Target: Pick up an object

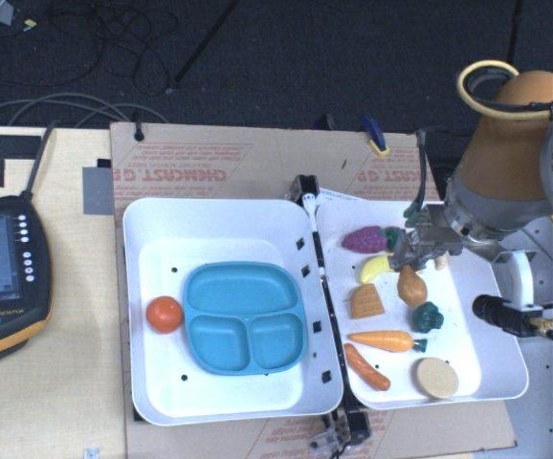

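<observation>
Your grey arm with its orange band (506, 151) looms closest to the lens, and its tool (420, 250) hangs low in the right white bin (506, 376); you cannot tell how far it is parted. Just under it you see a brown potato-shaped toy (411, 286), with a yellow banana-like piece (374, 269) and a purple toy vegetable (364, 239) beside. Further out lie an orange carrot (382, 340) and a round beige disc (437, 378). In the left white bin (152, 228) sits a blue divided plate (245, 316) with a red ball (165, 315) touching it
</observation>
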`<action>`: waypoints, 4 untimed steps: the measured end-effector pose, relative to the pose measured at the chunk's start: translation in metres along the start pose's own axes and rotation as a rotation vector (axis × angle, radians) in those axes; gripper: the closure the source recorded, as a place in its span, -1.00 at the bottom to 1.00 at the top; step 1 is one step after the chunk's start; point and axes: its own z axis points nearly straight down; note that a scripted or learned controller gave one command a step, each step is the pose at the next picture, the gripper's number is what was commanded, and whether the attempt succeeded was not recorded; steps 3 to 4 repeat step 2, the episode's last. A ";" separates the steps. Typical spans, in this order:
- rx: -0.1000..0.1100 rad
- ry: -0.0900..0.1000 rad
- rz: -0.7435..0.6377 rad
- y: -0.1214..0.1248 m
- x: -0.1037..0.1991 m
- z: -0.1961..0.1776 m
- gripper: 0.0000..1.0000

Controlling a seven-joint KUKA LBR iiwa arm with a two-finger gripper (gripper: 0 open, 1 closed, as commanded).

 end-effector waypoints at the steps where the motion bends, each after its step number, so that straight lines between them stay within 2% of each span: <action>1: -0.004 -0.001 -0.003 -0.037 0.002 -0.051 1.00; 2: -0.002 -0.001 -0.007 -0.069 0.048 -0.086 1.00; 4: -0.002 -0.001 -0.007 -0.069 0.048 -0.086 1.00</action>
